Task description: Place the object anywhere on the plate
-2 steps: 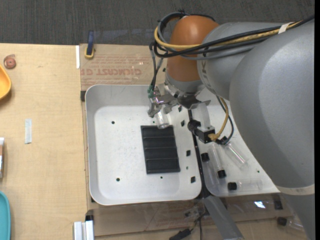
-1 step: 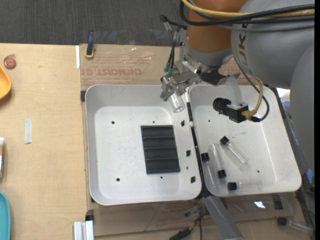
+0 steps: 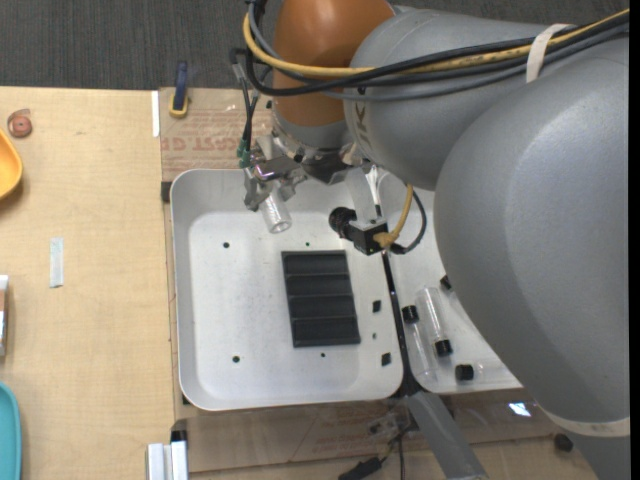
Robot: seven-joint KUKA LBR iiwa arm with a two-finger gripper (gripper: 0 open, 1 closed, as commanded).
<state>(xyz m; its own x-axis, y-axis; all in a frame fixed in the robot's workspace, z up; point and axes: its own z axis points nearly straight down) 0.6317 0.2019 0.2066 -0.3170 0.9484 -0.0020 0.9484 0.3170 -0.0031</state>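
Seen low over the far edge of the bin point(image 3: 200, 368): the gripper point(image 3: 268, 183), with a small pale cylinder point(image 3: 277, 218) right at its tip; cannot tell whether open or shut, nor whether holding that cylinder or merely touching it. Lying flat at the bin's middle, well apart from the gripper: the plate point(image 3: 322, 298), a black ribbed slab, bare on top.

Judged the step in hand: carrying the cylinder across to the plate; best done by lifting enough to pass the slab's ribs, travelling straight toward the bin's centre, stopping over the middle ribs, then lowering before letting go, so as to keep a round piece from rolling off a ridge; worth checking first for a true grip.

Open white floor on every side of the plate, widest toward the bin's left wall; tighter along the right wall, beside dangling cables point(image 3: 395, 233) and the second bin point(image 3: 480, 373) with its clear tube point(image 3: 435, 318); overhead, crowded by the arm point(image 3: 520, 168).
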